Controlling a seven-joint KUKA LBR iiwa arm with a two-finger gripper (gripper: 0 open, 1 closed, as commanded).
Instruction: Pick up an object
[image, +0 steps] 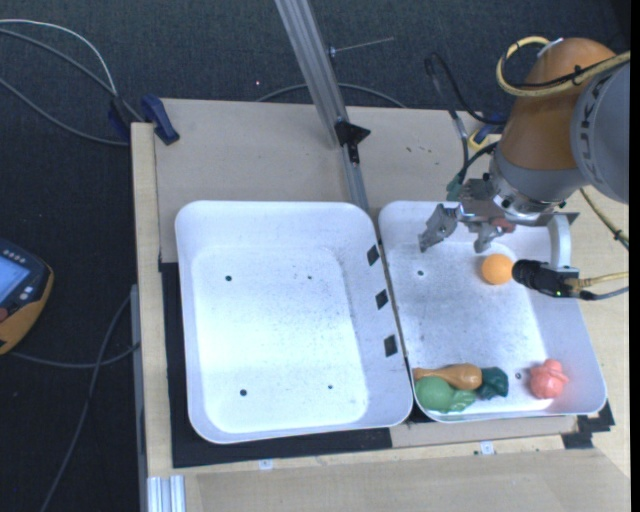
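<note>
1. Orange ball sits in the right bin, just beside the gripper.
2. Jaws spread wide, holding nothing, above the bin's far end.
3. Nothing lifted; descent, closing and the lift all remain.

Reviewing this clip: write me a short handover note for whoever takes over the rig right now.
Gripper: open, fingers spread, nothing between them, hanging over the far part of the right white bin.
Objects: small orange ball lies just to the right of the gripper; tan gourd-shaped toy, green soft toy and dark teal piece are clustered at the near edge; pink rounded toy is in the near right corner.
Done: nothing picked.
Left: descend on one object, probably the ball as the nearest, close, lift.
</note>
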